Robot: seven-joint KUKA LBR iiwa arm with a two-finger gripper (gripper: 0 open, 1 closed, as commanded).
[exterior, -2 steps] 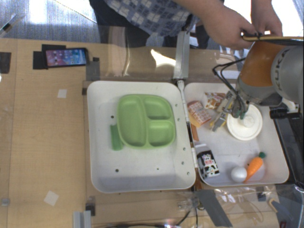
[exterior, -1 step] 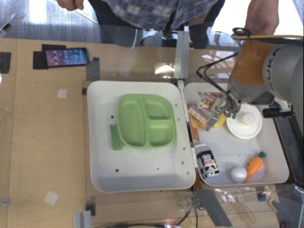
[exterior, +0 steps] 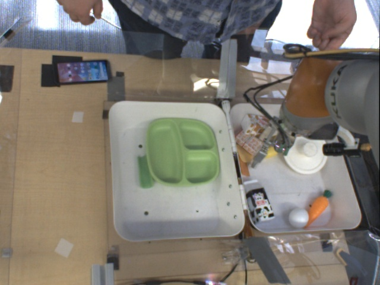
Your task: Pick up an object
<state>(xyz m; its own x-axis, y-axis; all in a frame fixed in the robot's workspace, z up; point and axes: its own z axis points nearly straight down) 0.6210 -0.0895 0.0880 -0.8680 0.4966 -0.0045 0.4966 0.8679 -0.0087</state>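
Two bins [exterior: 178, 230], tool [exterior: 270, 144] near shared edge

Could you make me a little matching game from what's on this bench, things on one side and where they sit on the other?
Things:
1. green divided tray
2. toy carrot
3. phone
4. cow-print carton

Places:
A. on the bare bench, beyond the bins
B. in the left bin
C. right bin, near corner, beside a white ball
D. right bin, against its left wall

Pairs: 1-B, 2-C, 3-A, 4-D
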